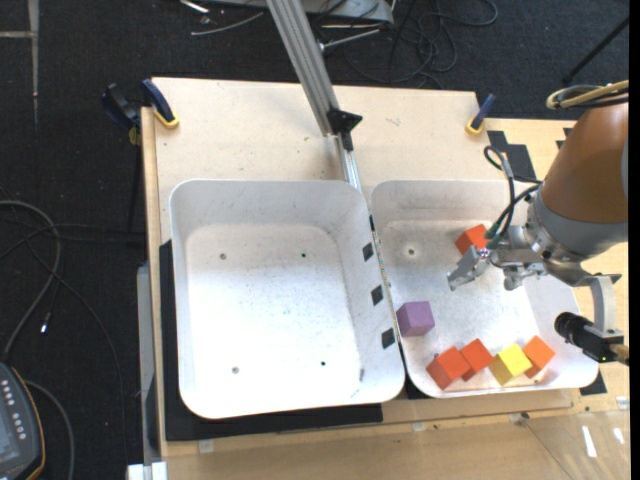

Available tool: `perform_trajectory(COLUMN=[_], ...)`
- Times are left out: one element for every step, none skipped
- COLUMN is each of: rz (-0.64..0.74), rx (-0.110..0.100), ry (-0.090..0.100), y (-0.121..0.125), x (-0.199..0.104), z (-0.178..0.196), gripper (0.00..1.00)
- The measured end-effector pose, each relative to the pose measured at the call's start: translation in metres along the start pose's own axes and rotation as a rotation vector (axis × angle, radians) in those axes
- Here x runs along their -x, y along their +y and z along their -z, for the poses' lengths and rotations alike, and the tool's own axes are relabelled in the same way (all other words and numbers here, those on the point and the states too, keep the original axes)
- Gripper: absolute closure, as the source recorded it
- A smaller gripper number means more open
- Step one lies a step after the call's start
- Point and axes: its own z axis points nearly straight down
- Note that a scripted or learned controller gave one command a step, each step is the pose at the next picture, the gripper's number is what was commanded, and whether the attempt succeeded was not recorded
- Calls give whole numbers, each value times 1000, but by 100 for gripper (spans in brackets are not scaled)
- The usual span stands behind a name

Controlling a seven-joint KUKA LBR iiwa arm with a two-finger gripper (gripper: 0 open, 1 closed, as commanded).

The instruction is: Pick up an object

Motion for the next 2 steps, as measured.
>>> perform_trajectory(rz=[8, -4], rx=[-3, 8], ry=[3, -5], y=[-11, 30], x=[-65, -6], z=[-15, 33], gripper=[0, 0])
